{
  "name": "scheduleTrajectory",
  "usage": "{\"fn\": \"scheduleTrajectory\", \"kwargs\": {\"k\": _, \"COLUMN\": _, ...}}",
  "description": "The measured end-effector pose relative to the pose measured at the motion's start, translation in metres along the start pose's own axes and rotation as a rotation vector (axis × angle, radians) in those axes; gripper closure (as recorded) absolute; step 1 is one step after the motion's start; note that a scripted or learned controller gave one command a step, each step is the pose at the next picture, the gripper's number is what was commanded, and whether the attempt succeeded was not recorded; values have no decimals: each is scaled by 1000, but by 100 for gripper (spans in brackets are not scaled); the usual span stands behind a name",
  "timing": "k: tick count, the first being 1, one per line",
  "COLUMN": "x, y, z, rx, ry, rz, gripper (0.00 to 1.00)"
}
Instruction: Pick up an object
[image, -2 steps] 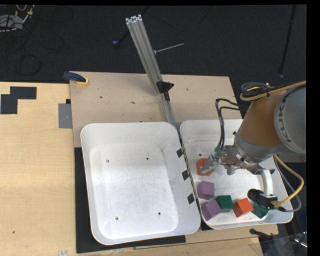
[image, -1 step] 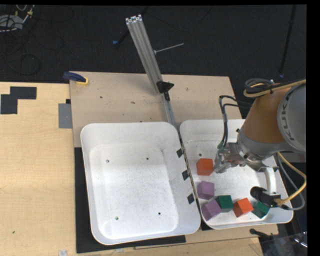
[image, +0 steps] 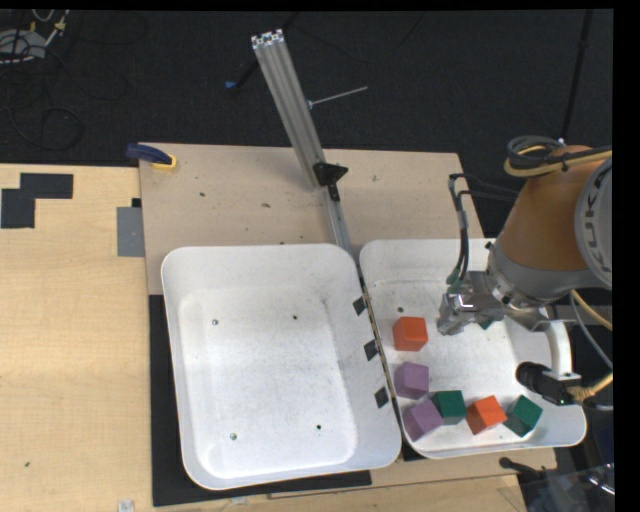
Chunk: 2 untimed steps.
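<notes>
no readable text, labels, numbers or brand marks appear on the bench (image: 90, 300), the two white bins (image: 270, 440) or the blocks (image: 410, 333).

Six blocks (image: 411, 333) lie in the right bin (image: 420, 262).

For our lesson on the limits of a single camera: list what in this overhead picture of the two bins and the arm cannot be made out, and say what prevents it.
1. Gripper: too small and blurred in the camera view to tell open from shut.
2. Right bin: its right side is covered by the arm.
3. Green block at the right bin's near corner: partly overlapped by a black part of the arm.
4. Purple block: its far edge meets another purple block; contact or gap cannot be told.
</notes>
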<state>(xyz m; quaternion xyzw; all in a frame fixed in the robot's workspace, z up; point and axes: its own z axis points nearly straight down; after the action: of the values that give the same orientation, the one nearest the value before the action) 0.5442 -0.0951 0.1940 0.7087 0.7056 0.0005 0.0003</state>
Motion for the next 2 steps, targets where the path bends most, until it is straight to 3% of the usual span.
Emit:
{"fn": "scheduleTrajectory", "kwargs": {"k": 1, "x": -1, "y": 1, "z": -38, "rx": -1, "ry": 0, "rz": -5, "gripper": 100}}
{"fn": "scheduleTrajectory", "kwargs": {"k": 2, "x": 53, "y": -3, "z": -40, "rx": 5, "ry": 3, "rz": -9, "gripper": 100}}
